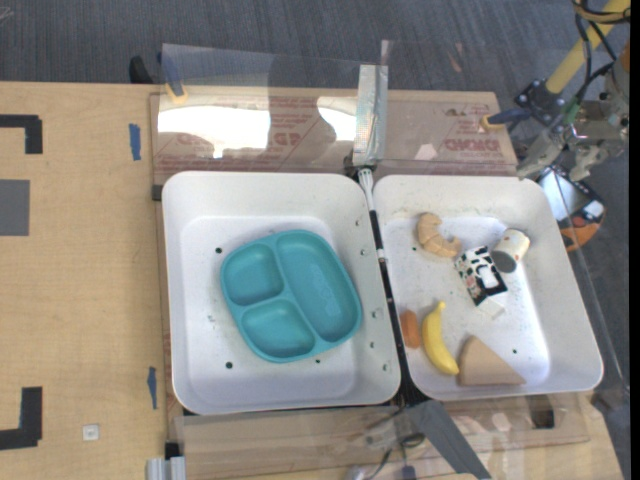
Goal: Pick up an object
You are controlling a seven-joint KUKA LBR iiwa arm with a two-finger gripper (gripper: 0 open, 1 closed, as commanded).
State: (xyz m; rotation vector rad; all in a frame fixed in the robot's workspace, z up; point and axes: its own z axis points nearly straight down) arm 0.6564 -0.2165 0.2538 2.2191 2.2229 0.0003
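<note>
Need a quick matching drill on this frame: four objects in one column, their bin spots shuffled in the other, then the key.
Objects
1. teal three-compartment plastic plate
2. yellow toy banana
3. tan croissant-shaped pastry toy
4. tan wedge-shaped block

Places
A. right bin, upper left part
B. left bin, middle
C. right bin, near edge, right of the banana
D. right bin, lower left, beside a small orange piece

Pairs: 1-B, 2-D, 3-A, 4-C
</note>
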